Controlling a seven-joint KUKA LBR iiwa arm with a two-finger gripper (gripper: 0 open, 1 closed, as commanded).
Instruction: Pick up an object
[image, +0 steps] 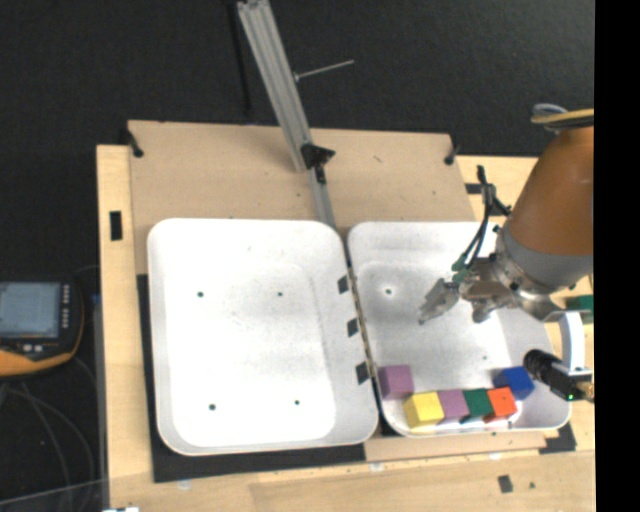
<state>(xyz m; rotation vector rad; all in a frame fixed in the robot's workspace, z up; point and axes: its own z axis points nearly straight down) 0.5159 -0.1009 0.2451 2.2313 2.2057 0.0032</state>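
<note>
Several small blocks lie along the front edge of the right bin (400, 255): a purple block (396, 379), a yellow block (424, 408), a pale purple block (453, 404), a green block (477, 403), an orange block (501, 402) and a blue block (515, 382). My gripper (460, 302) hangs over the middle of this bin, behind the row of blocks and apart from them. It is open, and bare bin floor shows between its fingers. The arm's grey and orange body hides the bin's right rim.
The left bin (250, 330) lies beside the right one, with small black clips along the shared rim. A slanted metal pole (290, 110) rises from the back of the bench. A black fitting (545, 368) sits at the right bin's edge near the blue block.
</note>
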